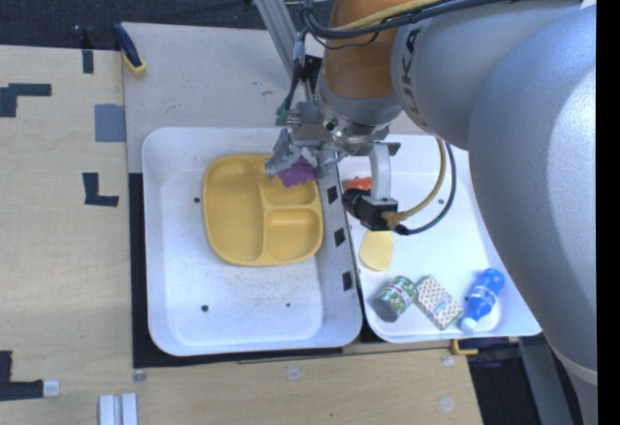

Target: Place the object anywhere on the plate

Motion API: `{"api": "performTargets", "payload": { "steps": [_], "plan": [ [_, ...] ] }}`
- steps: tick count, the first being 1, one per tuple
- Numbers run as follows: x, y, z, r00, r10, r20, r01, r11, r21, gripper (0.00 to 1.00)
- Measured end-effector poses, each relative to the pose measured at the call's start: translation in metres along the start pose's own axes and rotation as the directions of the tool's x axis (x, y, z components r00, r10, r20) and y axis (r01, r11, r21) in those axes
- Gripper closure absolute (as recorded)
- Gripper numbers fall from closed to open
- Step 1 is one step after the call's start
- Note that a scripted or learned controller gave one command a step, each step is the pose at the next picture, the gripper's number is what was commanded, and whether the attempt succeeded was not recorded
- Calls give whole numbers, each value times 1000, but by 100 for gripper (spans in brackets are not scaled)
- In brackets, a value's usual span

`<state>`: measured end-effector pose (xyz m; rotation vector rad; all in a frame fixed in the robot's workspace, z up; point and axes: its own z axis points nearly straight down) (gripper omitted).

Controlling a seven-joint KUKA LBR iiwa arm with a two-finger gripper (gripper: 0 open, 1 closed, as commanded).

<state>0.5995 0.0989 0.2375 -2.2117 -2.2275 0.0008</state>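
I see the gripper [294, 160] clamped on the purple object [297, 172] over the yellow plate [260, 210]'s far right rim; releasing here, it could glance off the rim into the left bin [174, 249].

A robotics lab is indicated: a large arm [504, 75] is mounted over a taped bench [58, 220], beside two white bins [174, 317], with cables [426, 210] trailing nearby.

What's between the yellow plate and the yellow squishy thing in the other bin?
The raised bin walls where both bins meet, seen from above.
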Motion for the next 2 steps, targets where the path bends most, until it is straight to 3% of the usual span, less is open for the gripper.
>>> {"api": "performTargets", "payload": {
  "steps": [1,2],
  "plan": [
    [48,3,4,1000,1,1,-1,1000,0,100],
    [46,3,4,1000,4,2,-4,1000,0,0]
  ]
}}
